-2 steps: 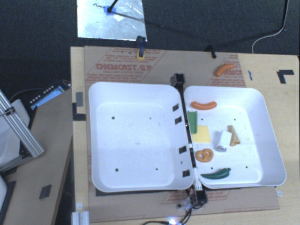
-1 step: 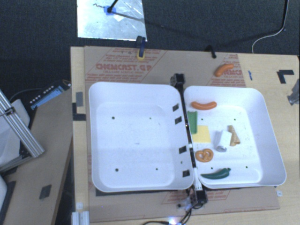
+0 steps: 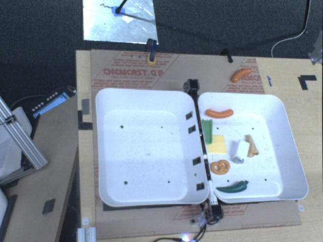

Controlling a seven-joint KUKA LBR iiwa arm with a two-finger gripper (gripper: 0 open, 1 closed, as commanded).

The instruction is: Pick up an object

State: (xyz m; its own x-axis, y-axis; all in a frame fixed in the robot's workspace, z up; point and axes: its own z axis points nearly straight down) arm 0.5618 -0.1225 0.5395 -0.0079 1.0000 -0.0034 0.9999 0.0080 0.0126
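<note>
The right bin (image 3: pixel 282 130) holds several small objects. An orange sausage (image 3: pixel 219 113) lies near its back edge. A green stick (image 3: pixel 207 130) runs along the left wall, beside a yellow square (image 3: pixel 217 144). A white cylinder (image 3: pixel 239 151) and a tan cone-like piece (image 3: pixel 251 145) sit near the middle. A pretzel (image 3: pixel 220 167) and a dark green pepper (image 3: pixel 232 186) lie toward the front.
The left bin (image 3: pixel 146 145) stands beside the right one, joined by black clips along the shared wall. Another orange sausage (image 3: pixel 241 75) lies on the cardboard behind the right bin. A blue and yellow clamp (image 3: pixel 151 51) sits at the cardboard's back edge.
</note>
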